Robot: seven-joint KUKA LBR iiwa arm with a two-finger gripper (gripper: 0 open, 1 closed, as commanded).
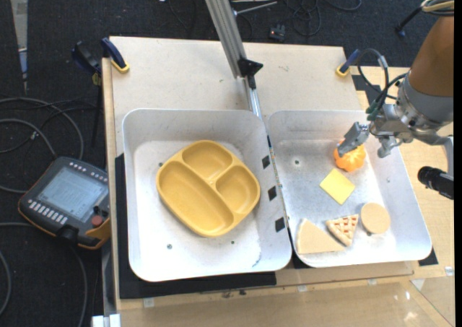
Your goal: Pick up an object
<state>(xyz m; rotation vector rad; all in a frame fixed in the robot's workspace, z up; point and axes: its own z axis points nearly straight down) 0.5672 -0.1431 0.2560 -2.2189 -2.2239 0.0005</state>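
My gripper hangs over the upper right of the right bin, open, its two grey fingers spread apart. The left finger sits just above an orange fruit-like piece and seems to touch its top. Nothing lies between the fingers. Below the orange piece lies a flat yellow square. Along the bin's front are a tan wedge, a lattice-topped pizza-like slice and a round tan disc.
The left bin holds a yellow divided plate. A slanted metal pole rises from between the bins at the back. Black clips line the wall between the bins. A teach pendant lies off the bench's left.
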